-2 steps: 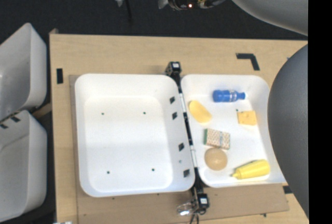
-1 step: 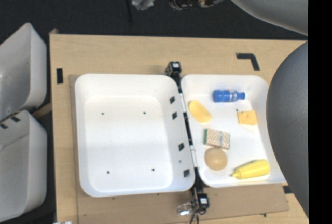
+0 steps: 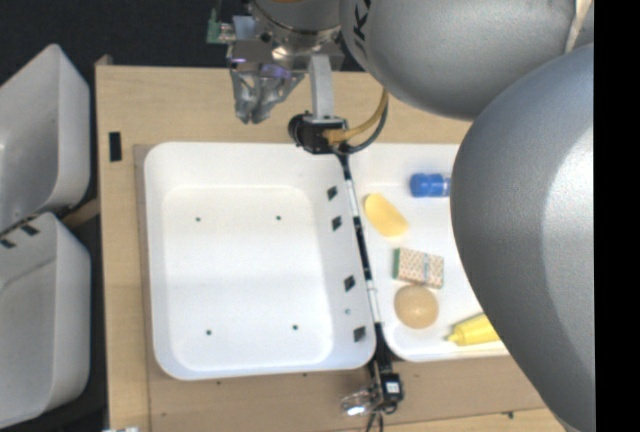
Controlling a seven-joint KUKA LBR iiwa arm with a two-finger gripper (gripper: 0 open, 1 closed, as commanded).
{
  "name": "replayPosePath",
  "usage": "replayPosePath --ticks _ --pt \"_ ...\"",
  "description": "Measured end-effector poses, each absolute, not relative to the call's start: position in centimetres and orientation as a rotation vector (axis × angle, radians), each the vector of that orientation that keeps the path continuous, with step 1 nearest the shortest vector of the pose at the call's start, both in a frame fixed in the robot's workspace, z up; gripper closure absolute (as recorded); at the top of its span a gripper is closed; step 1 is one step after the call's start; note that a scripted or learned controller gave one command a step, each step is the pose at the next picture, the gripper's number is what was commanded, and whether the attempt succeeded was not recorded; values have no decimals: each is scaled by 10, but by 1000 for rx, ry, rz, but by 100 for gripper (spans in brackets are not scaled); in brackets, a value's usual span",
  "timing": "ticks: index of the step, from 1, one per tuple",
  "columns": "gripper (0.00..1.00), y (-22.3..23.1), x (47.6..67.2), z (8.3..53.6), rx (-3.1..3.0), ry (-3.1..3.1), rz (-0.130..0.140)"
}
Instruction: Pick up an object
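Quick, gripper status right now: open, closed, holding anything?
Gripper: above the bench beyond the left bin; open or closed cannot be told, and nothing is seen held.

Light wooden bench [image 3: 122,250], dark floor beyond, white containers [image 3: 35,220] at left

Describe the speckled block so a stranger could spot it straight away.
Look in the right white bin, beside the divider. Between the pale yellow oval above and the tan ball below lies the small rectangular speckled block: the only flat-sided, patterned item there.
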State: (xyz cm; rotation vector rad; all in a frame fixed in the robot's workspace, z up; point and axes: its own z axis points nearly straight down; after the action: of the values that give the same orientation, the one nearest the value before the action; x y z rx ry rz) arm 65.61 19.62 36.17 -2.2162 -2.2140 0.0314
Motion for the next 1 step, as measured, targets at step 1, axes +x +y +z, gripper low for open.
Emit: replayPosePath --ticks 1 --pt "0 197 658 372 -2220 -2222 7"
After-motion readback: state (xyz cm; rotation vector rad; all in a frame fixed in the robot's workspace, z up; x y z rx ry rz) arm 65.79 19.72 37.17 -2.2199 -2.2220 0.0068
